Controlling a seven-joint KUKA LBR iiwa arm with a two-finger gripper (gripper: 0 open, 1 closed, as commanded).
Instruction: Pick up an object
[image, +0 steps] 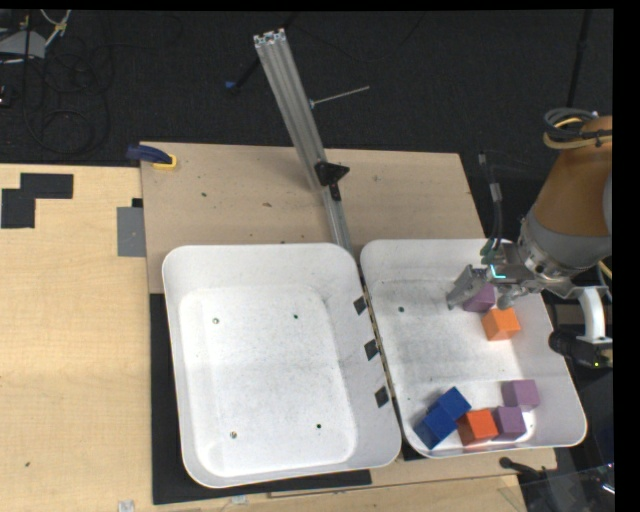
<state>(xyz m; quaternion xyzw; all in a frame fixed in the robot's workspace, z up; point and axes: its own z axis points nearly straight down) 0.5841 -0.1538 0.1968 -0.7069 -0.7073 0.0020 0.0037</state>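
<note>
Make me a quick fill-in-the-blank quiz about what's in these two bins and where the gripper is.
1. The gripper is over the ____ bin.
2. The block just below the gripper is ____.
3. The blue block lies near that bin's ____ edge.

Missing words: right; orange; front

A slanted silver aluminium rail (300, 130) rises at twelve o'clock above the light wooden bench (240, 200). A small blue-and-yellow clamp (152, 156) sits at ten o'clock. Black floor tiles (35, 195) lie toward nine.
</note>
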